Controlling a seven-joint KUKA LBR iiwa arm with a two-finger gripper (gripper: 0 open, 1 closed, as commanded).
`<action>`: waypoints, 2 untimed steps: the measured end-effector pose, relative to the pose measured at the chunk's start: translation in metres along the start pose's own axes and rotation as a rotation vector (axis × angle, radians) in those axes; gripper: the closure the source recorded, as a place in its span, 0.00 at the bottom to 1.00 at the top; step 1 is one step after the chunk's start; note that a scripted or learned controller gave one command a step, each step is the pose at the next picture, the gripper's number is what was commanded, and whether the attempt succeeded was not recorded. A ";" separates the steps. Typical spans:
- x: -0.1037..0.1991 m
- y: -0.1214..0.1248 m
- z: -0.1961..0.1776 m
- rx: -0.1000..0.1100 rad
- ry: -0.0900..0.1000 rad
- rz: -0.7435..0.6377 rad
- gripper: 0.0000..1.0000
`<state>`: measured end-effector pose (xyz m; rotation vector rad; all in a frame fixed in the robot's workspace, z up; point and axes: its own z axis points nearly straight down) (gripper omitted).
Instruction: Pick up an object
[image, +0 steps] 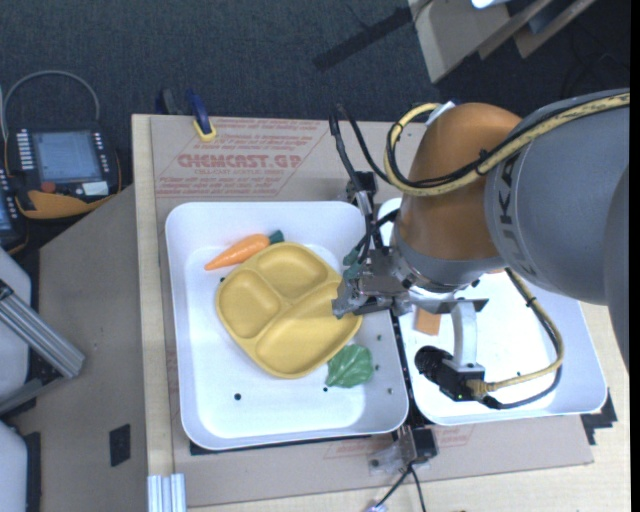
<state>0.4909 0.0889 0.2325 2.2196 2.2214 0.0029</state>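
Observation:
A yellow divided plate (275, 305) lies in the left bin (200, 400). An orange carrot (236, 251) rests against the plate's far left rim. A green leaf-shaped piece (350, 367) sits at the plate's near right edge. My gripper (352, 297) hangs over the plate's right rim, close to the wall between the two bins. The wrist and orange band (455, 190) cover much of the right bin (560, 385). A small orange block (428, 322) shows in the right bin just under the wrist.
A cable with a black connector (450, 375) loops over the right bin. The bins stand on a cardboard sheet (250, 150). A pendant with a screen (60, 160) lies off the bench at the far left.

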 end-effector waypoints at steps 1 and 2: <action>0.001 0.000 0.000 0.002 0.000 0.001 1.00; 0.001 0.000 0.000 0.002 0.000 0.001 0.00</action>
